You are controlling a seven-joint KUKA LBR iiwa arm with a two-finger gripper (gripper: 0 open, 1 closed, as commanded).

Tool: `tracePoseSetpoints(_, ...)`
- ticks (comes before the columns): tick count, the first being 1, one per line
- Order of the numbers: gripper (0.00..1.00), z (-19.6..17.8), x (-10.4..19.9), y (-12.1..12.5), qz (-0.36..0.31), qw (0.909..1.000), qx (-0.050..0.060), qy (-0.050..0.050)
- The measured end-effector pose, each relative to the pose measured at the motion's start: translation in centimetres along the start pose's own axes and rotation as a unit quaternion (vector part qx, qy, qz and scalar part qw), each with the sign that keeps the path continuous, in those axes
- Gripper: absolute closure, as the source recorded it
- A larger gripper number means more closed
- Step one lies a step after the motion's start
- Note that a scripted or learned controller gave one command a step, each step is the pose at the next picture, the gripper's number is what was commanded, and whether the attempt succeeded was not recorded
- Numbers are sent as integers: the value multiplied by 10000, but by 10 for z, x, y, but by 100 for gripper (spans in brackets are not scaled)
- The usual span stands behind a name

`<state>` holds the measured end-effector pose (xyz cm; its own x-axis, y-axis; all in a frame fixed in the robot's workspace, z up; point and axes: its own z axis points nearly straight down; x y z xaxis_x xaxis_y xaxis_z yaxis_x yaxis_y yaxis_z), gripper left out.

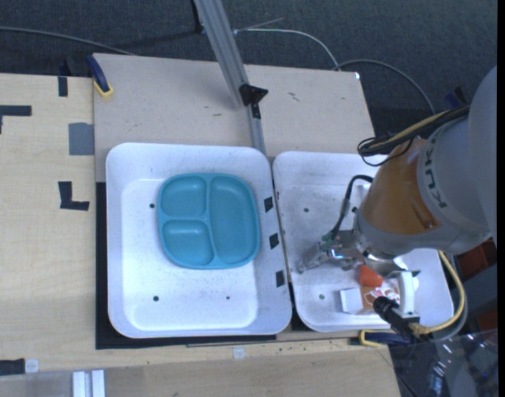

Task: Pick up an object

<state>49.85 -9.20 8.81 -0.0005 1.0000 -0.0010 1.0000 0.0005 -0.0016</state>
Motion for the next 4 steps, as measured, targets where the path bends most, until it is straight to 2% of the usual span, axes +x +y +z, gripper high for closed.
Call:
tracePoseSetpoints(1, 100, -11, 1, 0, -5, 10000, 11, 13)
tracePoseSetpoints(3, 100, -134, -5, -1, -7, 10000, -30, 1)
tracePoseSetpoints(4, 100, -149, -5, 0, -4, 10000, -10, 5)
